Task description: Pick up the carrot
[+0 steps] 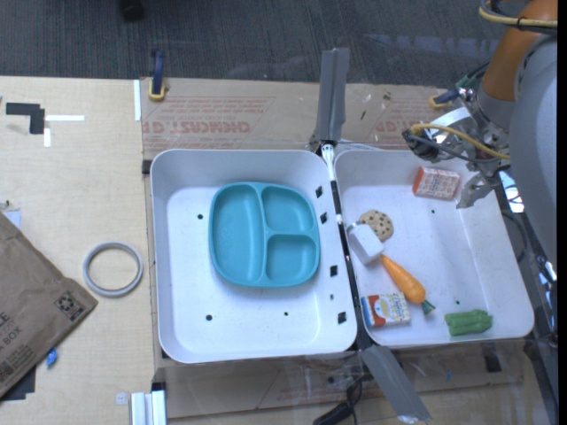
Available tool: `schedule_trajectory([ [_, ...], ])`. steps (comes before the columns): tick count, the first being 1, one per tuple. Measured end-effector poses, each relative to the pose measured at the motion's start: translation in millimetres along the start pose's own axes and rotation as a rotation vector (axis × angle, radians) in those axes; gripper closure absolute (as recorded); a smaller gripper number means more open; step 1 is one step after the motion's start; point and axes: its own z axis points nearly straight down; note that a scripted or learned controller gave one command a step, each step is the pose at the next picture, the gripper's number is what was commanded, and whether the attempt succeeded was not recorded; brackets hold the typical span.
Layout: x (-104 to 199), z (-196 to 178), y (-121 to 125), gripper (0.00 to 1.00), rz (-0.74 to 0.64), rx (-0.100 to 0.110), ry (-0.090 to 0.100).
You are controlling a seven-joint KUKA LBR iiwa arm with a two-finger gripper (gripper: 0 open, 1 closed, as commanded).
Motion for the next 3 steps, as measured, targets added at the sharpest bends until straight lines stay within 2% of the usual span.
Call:
schedule_trajectory([
  [1,-40.5,-1.1,-85.3,0.00,-0.234,0.001,-0.002],
  [2,-96.0,46.8,-78.8,0.00,-0.334,0.002,-0.003],
  [3,-144.1,-0.6,-125.8,0.00,0.053,0.001,-0.002],
])
